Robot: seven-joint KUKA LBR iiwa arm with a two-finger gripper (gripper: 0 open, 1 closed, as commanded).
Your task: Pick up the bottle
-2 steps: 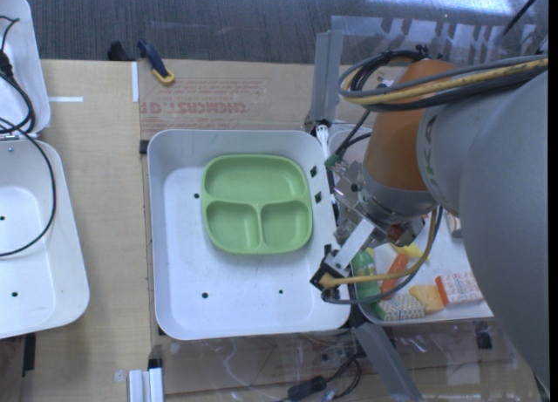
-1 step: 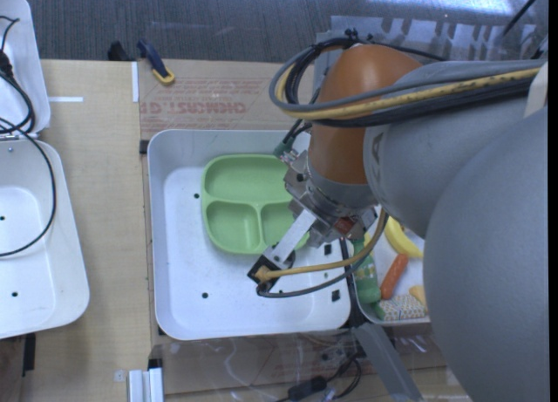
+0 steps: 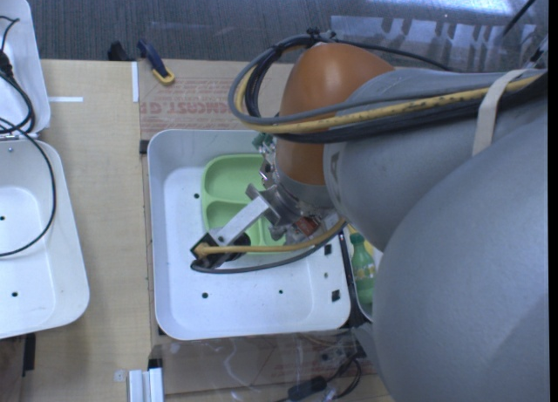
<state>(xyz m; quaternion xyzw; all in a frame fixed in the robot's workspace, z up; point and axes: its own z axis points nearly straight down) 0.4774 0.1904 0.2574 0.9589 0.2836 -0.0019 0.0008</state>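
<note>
Gripper [image 3: 281, 210] low over the shallow right-hand white bin [image 3: 174, 304]; open or closed, I cannot tell.
Green plastic bottle [image 3: 362, 271] lies view-right of it at the bin's right rim, half under the grey arm [image 3: 453, 217], long axis near-to-far.

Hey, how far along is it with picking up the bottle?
Done: the arm is positioned over the right bin, above the green tray. In hand: nothing visibly; the green bottle sits at the bin's right side, partly hidden by the arm. Left: grasping and lifting the bottle.
</note>
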